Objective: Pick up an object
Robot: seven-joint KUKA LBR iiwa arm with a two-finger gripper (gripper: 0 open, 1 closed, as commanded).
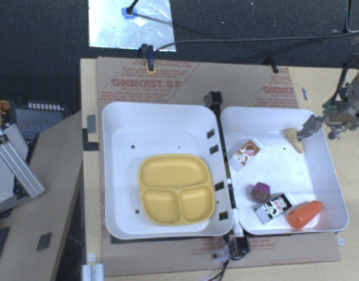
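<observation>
A: Gripper [310, 127] position?
B: It is being seen at the right bin's [337, 206] far right rim, just beside a tan wedge [294, 139]. Finger state can't be told.
A: Objects?
B: Being seen in that bin: card [246, 153] near its left wall; purple lump [261, 192], black-and-white packet [275, 208], orange carrot [303, 213] along its near edge.

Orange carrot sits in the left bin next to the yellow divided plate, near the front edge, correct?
Not quite. The orange carrot lies in the right bin, near its front edge, beside a small black-and-white packet. The yellow divided plate is in the left bin. The camera view shows this.
</observation>
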